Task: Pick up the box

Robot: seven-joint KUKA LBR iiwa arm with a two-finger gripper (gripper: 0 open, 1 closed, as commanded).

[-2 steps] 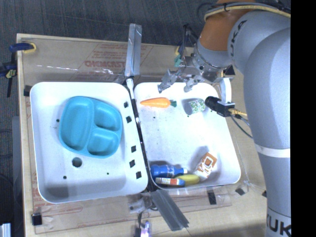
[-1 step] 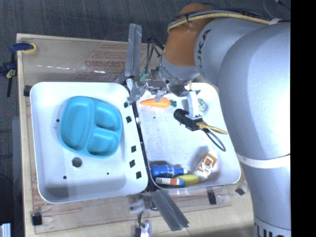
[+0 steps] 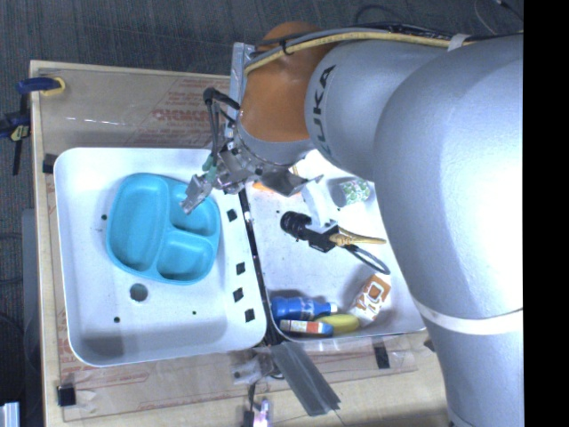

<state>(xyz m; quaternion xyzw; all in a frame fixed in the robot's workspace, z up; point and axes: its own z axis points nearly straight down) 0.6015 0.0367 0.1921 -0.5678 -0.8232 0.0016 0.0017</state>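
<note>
Looking down from my remote station, I see the arm (image 3: pixel 444 149) fill the right side and reach across the right bin (image 3: pixel 289 269) to the left bin (image 3: pixel 71 238). A blue tray (image 3: pixel 160 229) with three compartments lies in the left bin and takes up much of its floor. The gripper (image 3: pixel 197 192) hangs over the tray's upper right corner, close to the wall between the bins. I cannot tell whether it is released or clenched, and I see nothing held in it. The box (image 3: pixel 374 294), small, orange and white, sits tilted in the right bin's lower right corner, well apart from the gripper and just beside the arm's edge. A blue bottle (image 3: pixel 298 308) lies along that bin's near wall, left of the box. A yellow tube (image 3: pixel 331 325) lies just below the bottle. A small green-speckled thing (image 3: pixel 356 189) sits near the far wall.
</note>
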